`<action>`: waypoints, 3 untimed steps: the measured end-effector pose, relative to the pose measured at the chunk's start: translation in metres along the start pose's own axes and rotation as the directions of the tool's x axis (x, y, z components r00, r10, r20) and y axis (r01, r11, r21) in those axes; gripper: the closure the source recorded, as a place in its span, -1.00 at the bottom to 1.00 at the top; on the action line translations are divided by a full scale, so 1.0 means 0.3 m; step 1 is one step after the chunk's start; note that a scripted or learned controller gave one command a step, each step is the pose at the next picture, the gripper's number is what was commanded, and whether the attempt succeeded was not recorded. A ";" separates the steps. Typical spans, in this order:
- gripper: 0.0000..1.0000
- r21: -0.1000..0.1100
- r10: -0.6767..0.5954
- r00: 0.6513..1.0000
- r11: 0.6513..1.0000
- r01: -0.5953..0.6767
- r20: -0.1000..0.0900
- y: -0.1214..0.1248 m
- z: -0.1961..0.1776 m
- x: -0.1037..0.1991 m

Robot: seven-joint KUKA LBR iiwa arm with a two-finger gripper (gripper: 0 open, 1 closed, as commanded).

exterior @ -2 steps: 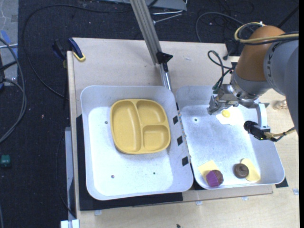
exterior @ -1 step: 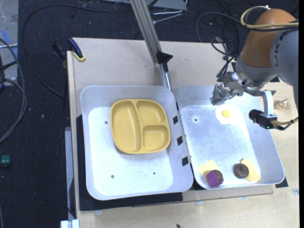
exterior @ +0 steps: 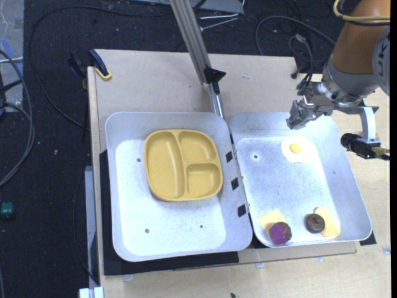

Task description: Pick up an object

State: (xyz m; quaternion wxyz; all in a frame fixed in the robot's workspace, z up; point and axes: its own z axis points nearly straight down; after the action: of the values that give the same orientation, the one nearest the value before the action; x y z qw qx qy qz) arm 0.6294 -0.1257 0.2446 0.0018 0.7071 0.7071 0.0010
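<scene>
A yellow divided plate (exterior: 183, 165) is seen in the left bin (exterior: 124, 222), left of centre. In the right bin (exterior: 347, 185) a fried-egg toy (exterior: 295, 150) is noted toward the upper part; along the lower edge, a purple object (exterior: 280, 232) on a yellow slice (exterior: 268, 219), then a brown round piece (exterior: 315, 223) on a second yellow slice (exterior: 330, 225). The gripper (exterior: 299, 117) is held at upper right, over the bin's far rim — nothing is seen in it; how far it is parted cannot be told. The egg is judged light, flat, likely slippery — hard to pinch. The purple object, taller, could be taken across its sides.
</scene>
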 end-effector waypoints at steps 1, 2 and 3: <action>1.00 0.006 -0.004 1.000 1.000 0.004 -0.001 -0.054 0.040 0.162; 1.00 0.006 -0.007 1.000 1.000 0.007 -0.002 -0.112 0.026 0.360; 1.00 0.007 -0.007 1.000 1.000 0.007 -0.002 -0.183 0.040 0.549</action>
State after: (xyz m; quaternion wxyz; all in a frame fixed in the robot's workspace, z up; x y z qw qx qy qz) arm 0.5744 0.0390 0.2322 -0.0013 0.7046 0.7096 -0.0010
